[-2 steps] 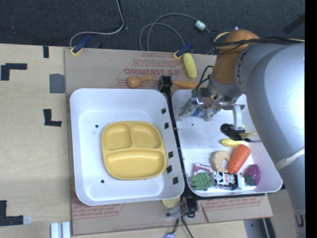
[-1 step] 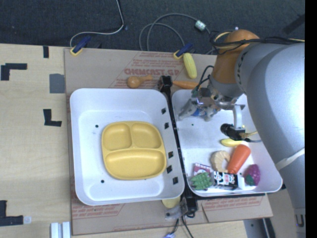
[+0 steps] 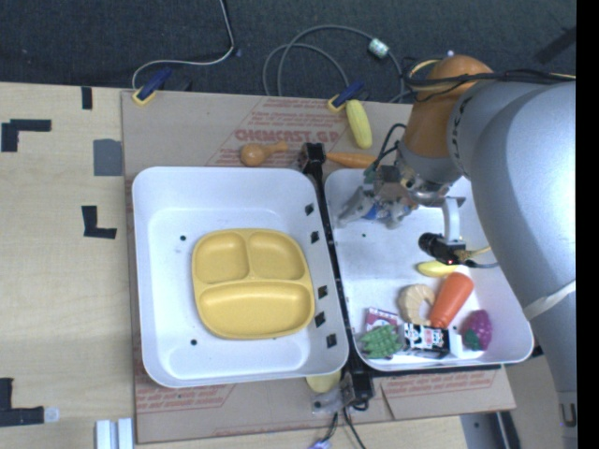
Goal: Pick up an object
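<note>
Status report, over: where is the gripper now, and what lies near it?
Gripper low at right bin's far end, nothing visibly held. Toy carrot and banana nearer the front. Path clear.

Red printed lettering on the brown cardboard sheet (image 3: pixel 271 131) under the bins, at 12 o'clock above the left white bin (image 3: pixel 150 204): mirrored or upside down, not legible. Small black-and-white printed packet (image 3: pixel 429 339) at 5 o'clock in the right white bin (image 3: pixel 374 251): print too small to read.

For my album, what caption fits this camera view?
Robot gripper hovers over the right bin of toy food beside a yellow plate.
</note>
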`<act>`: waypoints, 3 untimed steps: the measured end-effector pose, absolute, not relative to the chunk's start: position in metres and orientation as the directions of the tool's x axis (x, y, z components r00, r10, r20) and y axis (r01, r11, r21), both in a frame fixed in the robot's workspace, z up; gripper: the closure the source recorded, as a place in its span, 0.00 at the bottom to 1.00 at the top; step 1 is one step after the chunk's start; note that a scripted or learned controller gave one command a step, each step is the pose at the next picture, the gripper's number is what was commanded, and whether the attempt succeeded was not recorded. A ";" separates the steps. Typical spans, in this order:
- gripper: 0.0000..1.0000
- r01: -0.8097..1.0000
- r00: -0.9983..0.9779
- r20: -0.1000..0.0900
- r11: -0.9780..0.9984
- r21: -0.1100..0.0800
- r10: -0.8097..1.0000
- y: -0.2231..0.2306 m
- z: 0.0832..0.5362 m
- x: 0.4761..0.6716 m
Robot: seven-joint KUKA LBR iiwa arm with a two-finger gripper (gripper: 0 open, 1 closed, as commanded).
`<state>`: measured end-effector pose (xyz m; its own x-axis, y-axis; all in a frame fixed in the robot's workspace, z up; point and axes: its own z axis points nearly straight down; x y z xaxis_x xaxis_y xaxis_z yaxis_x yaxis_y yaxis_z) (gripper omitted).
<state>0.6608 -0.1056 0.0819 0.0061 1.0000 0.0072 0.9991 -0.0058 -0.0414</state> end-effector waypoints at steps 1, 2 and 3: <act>0.00 0.999 0.008 0.000 -0.008 -0.039 1.000 -0.103 0.082 0.660; 0.00 0.999 0.007 0.005 -0.007 -0.041 1.000 -0.105 0.082 0.661; 0.00 0.999 0.009 -0.002 -0.009 -0.039 1.000 -0.102 0.082 0.660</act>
